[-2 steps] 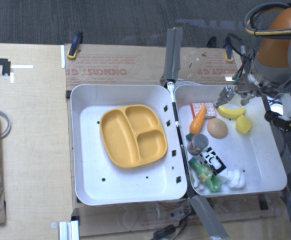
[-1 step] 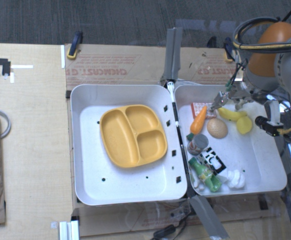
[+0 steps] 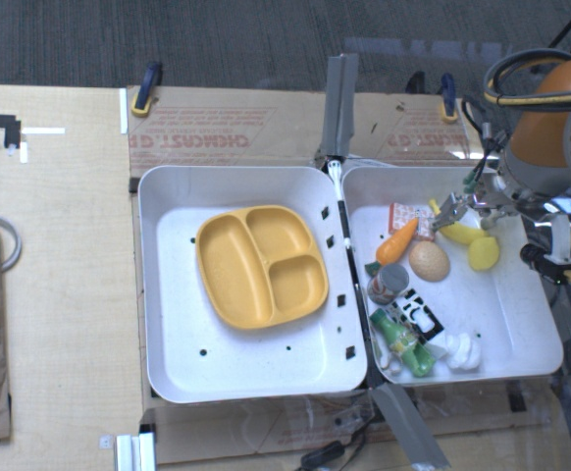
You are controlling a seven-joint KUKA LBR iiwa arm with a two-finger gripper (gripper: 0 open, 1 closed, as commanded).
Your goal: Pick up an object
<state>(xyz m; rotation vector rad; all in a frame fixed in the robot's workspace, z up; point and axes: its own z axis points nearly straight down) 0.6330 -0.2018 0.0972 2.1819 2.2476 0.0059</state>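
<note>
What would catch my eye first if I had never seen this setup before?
Probably the big yellow divided plate, lying alone in the left white bin. Next, the jumble in the right bin: an orange carrot, a tan egg, a yellow lemon and green items near its front left corner. Over that bin's far right corner hangs the grey arm with its orange band, its pincer low beside the carrot.

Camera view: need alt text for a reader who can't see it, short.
Seen from above, a grey arm with an orange band reaches from the right, its pincer low over the right bin beside a yellow banana. That bin also holds a carrot, an egg and other small items. The left bin holds a yellow divided plate.
</note>
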